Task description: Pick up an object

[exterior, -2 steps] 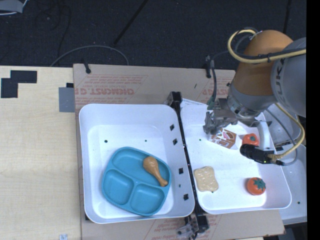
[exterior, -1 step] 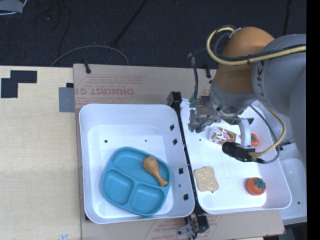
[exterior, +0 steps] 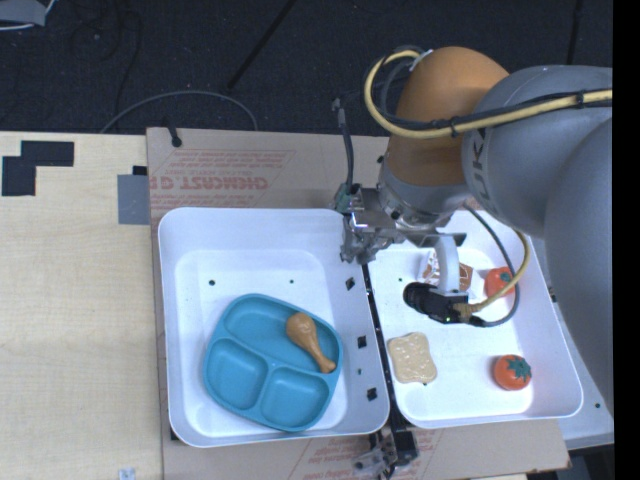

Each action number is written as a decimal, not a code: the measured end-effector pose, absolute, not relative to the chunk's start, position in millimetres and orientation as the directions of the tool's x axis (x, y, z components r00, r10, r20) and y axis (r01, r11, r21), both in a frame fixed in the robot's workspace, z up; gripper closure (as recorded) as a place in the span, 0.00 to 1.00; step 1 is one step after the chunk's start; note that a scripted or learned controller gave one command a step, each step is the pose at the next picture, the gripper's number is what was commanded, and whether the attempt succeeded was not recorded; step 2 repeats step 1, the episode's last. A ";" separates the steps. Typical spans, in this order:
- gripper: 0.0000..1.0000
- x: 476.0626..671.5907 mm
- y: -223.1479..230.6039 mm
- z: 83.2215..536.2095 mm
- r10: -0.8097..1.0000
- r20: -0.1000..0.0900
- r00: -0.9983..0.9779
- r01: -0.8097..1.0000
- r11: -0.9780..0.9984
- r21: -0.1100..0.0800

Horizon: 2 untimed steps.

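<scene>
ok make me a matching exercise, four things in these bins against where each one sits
Things:
1. tan toy chicken drumstick
2. blue three-section plastic plate
3. beige flat cracker-shaped toy
4. orange-red toy tomato with green top

Places:
A. right bin, near the divider
B. on the plate
C. right bin, near its front right corner
D. left bin floor

Pairs: 1-B, 2-D, 3-A, 4-C
</scene>
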State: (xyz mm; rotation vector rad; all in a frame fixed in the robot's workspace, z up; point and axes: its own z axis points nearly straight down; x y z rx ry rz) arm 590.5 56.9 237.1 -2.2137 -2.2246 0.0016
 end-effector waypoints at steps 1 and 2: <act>1.00 578.7 109.0 239.9 1.000 0.002 -0.006 1.000 0.006 -0.004; 1.00 578.7 109.0 239.9 1.000 0.002 -0.006 1.000 0.006 -0.004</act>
